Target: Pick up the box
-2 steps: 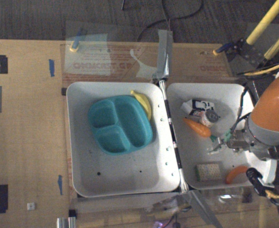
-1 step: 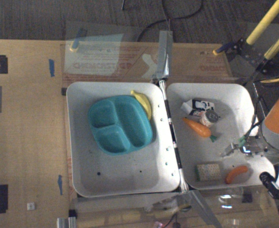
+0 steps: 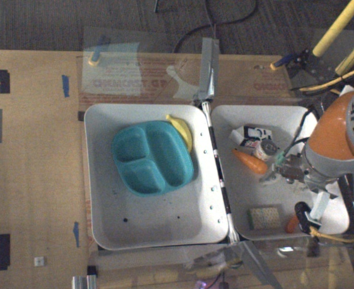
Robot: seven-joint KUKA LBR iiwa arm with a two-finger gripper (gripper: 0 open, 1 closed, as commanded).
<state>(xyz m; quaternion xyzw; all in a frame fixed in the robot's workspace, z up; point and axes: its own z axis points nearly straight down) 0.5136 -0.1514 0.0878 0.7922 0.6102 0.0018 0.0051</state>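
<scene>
A small white box (image 3: 254, 137) with black and red print lies at the back of the right bin (image 3: 225, 179), tilted. Just in front of it is an orange carrot (image 3: 250, 161). My gripper (image 3: 277, 171) hangs over the middle of the right bin, just right of the carrot's tip and in front and to the right of the box. The grey wrist and orange band (image 3: 336, 134) rise behind it to the right. Nothing shows in the gripper's grasp.
A tan sponge-like block (image 3: 265, 217) and a small orange object (image 3: 292, 223) lie at the right bin's front. The left bin (image 3: 105, 221) holds a teal divided plate (image 3: 153, 158) and a banana (image 3: 182, 131). Cables and yellow poles (image 3: 339, 23) stand at the back right.
</scene>
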